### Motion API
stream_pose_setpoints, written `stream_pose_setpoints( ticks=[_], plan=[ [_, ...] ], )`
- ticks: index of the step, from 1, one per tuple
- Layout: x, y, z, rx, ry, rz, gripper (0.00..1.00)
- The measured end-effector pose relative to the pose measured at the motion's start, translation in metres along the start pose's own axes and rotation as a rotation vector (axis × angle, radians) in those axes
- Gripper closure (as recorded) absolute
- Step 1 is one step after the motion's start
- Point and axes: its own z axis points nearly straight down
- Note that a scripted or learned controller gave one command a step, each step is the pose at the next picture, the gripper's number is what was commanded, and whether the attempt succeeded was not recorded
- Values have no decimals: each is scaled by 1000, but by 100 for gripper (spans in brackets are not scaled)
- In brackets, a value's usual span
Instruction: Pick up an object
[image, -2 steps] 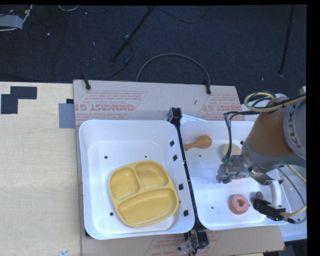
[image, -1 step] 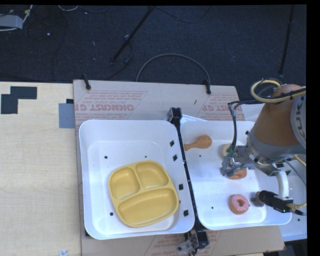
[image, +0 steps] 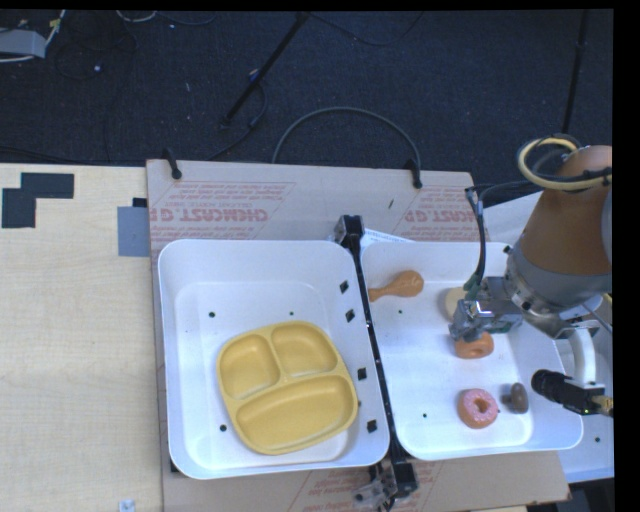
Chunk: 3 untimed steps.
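Note:
My gripper (image: 470, 326) hangs over the middle of the right bin (image: 420, 440), reaching in from the right. Directly under it, touching or nearly touching, lies an orange ring-shaped donut (image: 477, 348), partly covered by the gripper. A pale round object (image: 455, 299) peeks out just behind the gripper on its left. An orange-brown drumstick (image: 398, 286) lies at the bin's back left. A pink frosted donut (image: 478, 408) and a small brown lump (image: 516, 398) rest near the front right.
The left bin (image: 190, 300) holds a yellow divided plate (image: 288, 386) toward its front. A black divider (image: 362, 340) runs between the two bins. Bare white floor shows in the right bin's front left.

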Motion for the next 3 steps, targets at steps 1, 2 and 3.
stream_pose_setpoints(
  ticks=[1,2,3],
  plan=[
    [-1,1,-17,2,0,0,100],
    [60,1,-18,5,2,-4,100],
    [116,10,-8,7,1,-3,100]
  ],
)
